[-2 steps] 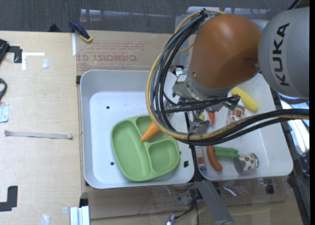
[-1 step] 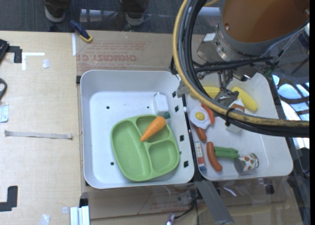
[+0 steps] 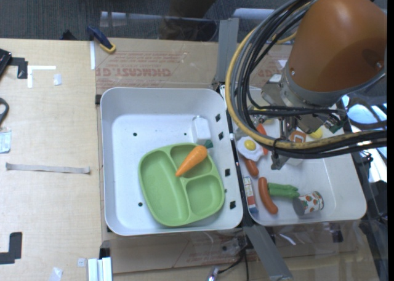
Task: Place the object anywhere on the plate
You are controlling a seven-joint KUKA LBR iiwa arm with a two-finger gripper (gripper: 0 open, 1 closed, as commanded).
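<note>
Orange plastic carrot (image 3: 192, 159) lies across far-right rim of green divided plate (image 3: 161, 195) in left white bin (image 3: 117, 150); could roll off. Hand state: cannot tell, hidden under arm.

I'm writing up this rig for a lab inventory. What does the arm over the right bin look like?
The arm shows a large rounded orange shell above a grey metal collar. A thick bundle of black and yellow cables loops from it across the right bin. The tool is hidden beneath the arm, so its look can't be described.
</note>
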